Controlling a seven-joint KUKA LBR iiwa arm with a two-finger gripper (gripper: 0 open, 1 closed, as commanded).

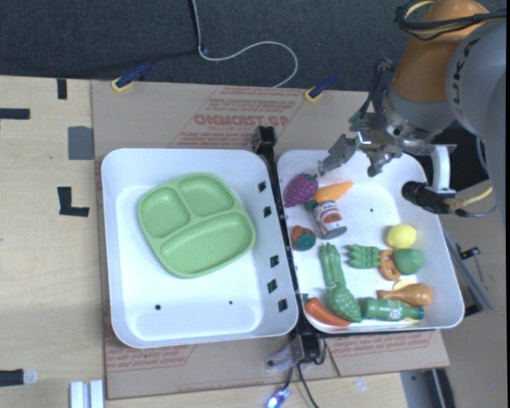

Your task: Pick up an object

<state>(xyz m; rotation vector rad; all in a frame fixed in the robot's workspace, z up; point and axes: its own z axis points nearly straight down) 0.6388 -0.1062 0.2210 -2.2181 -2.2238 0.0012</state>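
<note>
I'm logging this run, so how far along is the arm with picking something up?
Nothing looks picked up yet. The gripper hangs open over the top of the right bin, with nothing between its fingers, near the purple grapes and the carrot. Still left: lower, close on one toy, and lift it.

Gripper (358, 156) w/ fingers spread hovers over right bin (438, 253), above carrot (335, 190) & can (329, 218). Green tray (197, 223) in left bin (127, 253).

The bench (34, 228) bears a cardboard sheet (229, 117) under two white bins (123, 313).
</note>
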